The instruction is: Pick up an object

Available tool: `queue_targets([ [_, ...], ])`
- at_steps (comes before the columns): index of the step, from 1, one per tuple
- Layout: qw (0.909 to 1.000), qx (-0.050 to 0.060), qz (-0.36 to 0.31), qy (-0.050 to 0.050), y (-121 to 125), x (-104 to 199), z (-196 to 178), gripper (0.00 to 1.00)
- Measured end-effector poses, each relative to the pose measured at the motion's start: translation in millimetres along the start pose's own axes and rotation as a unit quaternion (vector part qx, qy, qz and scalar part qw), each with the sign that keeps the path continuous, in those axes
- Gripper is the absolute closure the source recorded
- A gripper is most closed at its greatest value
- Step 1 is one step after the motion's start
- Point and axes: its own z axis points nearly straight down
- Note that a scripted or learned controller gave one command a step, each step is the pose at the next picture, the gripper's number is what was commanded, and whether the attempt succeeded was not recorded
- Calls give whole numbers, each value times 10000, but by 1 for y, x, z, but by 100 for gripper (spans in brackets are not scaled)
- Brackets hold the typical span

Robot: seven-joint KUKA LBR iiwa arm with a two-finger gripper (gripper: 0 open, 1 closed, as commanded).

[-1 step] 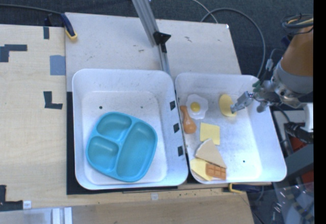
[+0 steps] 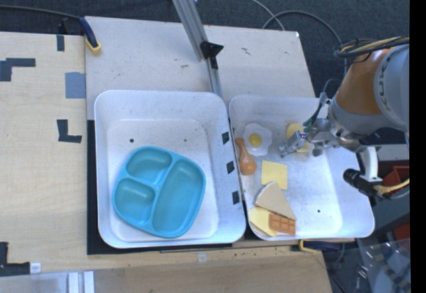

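Note:
My gripper (image 2: 293,144) reaches in from the right and hangs low over the upper middle of the right bin (image 2: 346,218). A small yellow piece (image 2: 294,130) lies right at its tip, partly hidden by it. To the left lie a fried egg toy (image 2: 256,139) and an orange carrot-shaped piece (image 2: 246,160). Below the gripper sits a yellow cheese square (image 2: 274,174). Nearer the front lie a tan bread wedge (image 2: 273,199) and a brown waffle piece (image 2: 281,224) on a yellow slice (image 2: 259,218).
The left bin (image 2: 120,112) holds a blue divided plate (image 2: 160,190). A metal rail (image 2: 185,2) slants down to the bins' shared back edge. The arm's grey and orange wrist (image 2: 369,88) stands over the right bin's right side. Cables trail behind the bench.

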Motion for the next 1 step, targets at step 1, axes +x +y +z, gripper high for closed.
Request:
queue_targets([
  [1, 9999, -76, 9, -81, -4, 79, 17, 0],
])
